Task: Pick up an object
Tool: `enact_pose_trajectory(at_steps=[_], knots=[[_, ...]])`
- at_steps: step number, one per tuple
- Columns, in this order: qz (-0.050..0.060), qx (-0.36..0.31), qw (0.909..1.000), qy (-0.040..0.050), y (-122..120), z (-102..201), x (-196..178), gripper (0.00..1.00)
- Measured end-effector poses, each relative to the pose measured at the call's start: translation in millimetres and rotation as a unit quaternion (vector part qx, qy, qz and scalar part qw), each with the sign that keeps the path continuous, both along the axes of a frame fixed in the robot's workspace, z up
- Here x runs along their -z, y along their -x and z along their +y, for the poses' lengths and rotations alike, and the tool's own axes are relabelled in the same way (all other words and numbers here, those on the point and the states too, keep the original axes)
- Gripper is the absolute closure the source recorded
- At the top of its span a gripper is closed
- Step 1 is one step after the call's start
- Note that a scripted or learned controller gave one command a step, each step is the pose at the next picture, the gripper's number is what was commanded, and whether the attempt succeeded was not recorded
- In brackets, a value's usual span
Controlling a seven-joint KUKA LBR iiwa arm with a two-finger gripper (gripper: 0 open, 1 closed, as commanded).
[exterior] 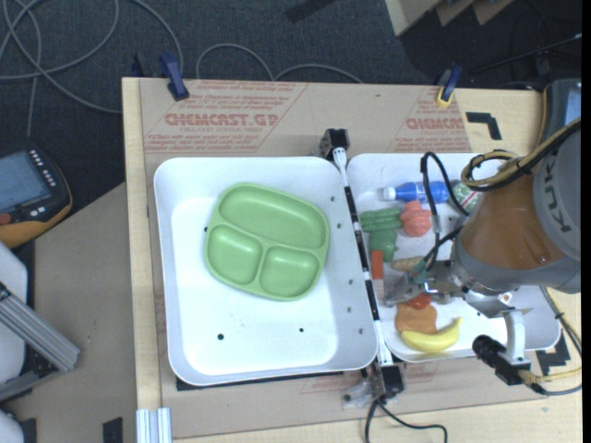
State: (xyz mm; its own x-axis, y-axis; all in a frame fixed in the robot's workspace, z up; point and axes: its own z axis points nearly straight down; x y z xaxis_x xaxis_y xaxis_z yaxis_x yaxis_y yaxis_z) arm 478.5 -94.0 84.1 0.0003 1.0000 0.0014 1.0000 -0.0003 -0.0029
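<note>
1. The bench's (231,404) front edge lies nearest the camera, a bare strip of board below both bins.
2. The left bin (185,321) holds a green divided plate (266,240) lying flat in its upper half; the lower half of the floor is open white room, well apart from any wall.
3. The divider (362,257) where the two bins meet is a raised rim. A lift should likely go straight up before any sideways travel, so nothing clips it.
4. The right bin (388,169) is crowded: a green block (379,229), a blue and white bottle (416,192), a red ball (416,220), an orange piece (417,317) and a banana (432,340) near the front wall.
5. The jaws (420,289) sit low among these things, just above the orange piece. Whether they are spread or closed cannot be told, and nothing is seen held.
6. The orange piece and banana touch each other, so a clean grasp probably calls for centring on one and closing fully.
7. The arm (508,229) covers the bin's right part; room there is tight.
</note>
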Motion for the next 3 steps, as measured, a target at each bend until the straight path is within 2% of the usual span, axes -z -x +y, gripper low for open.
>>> enact_pose_trajectory(at_steps=[1,2,3], knots=[[-0.003,0.000,1.0000,0.0016,-78,-70,-62,0.00],[-0.001,0.000,1.0000,0.0008,-168,-110,-11,0.00],[-0.003,-0.002,1.0000,0.0023,-169,-110,-23,1.00]])
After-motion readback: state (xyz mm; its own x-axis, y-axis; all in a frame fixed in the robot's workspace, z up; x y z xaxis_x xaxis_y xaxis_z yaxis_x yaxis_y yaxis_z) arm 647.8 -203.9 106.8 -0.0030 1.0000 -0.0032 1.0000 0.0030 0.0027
